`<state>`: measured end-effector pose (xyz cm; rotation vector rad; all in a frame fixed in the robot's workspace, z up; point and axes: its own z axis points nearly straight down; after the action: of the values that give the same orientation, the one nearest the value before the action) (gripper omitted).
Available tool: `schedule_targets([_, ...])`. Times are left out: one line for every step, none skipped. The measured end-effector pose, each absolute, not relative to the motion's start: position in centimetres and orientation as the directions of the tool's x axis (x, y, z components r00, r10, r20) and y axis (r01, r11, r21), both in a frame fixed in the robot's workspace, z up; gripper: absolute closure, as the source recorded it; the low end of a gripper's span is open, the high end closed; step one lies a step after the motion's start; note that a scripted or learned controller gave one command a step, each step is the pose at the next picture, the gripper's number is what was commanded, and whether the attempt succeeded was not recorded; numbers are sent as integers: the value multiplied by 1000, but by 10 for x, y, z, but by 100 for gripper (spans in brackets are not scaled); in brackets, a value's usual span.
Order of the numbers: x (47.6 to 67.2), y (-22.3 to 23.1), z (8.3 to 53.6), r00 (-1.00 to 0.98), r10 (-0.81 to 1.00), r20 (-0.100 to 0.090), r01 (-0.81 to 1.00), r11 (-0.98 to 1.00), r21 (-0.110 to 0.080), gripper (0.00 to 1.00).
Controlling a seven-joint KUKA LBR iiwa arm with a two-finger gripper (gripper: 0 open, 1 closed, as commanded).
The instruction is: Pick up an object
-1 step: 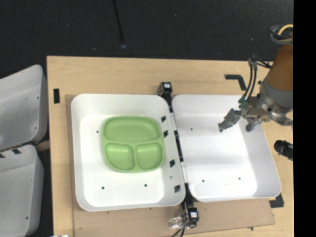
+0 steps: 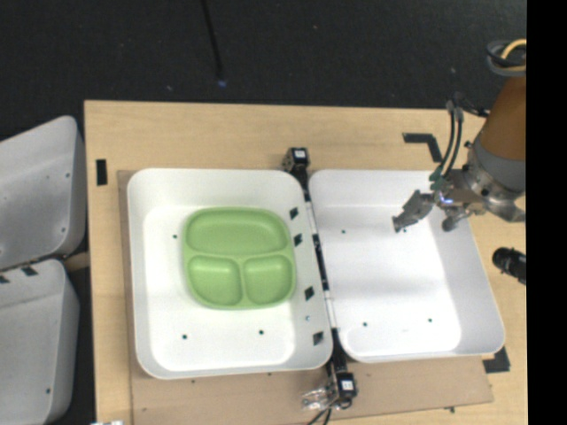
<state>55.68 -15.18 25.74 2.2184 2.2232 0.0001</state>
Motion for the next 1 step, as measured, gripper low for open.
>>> schedule_targets([559, -145, 199, 0, 1000, -1, 1000, 0, -4, 0])
